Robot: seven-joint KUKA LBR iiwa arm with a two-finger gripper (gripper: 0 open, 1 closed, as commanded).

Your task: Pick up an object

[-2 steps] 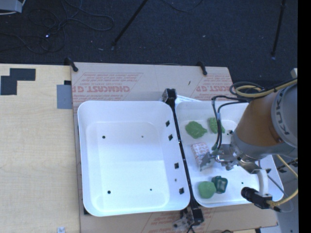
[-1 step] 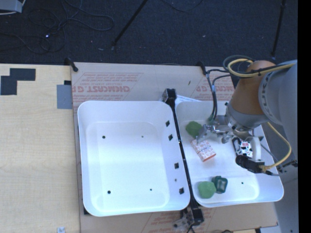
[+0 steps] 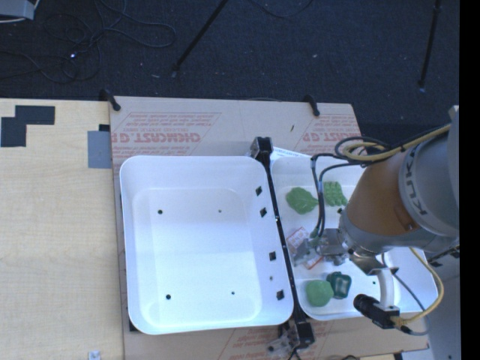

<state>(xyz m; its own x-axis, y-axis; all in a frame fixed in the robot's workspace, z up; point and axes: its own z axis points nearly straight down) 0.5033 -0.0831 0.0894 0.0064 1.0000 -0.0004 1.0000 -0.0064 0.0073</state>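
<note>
End effector (image 3: 319, 250) low in right bin (image 3: 420, 276), grip state unclear, near green objs (image 3: 319, 292).

left bin (image 3: 142, 201): floor bare, open from above. right bin (image 3: 431, 280): arm (image 3: 397, 193) overhangs its middle; green pieces (image 3: 301, 199) crowd the far end, a green lump (image 3: 319, 292) and dark green item (image 3: 340, 283) the near end, close beside the divider (image 3: 274, 231).
</note>
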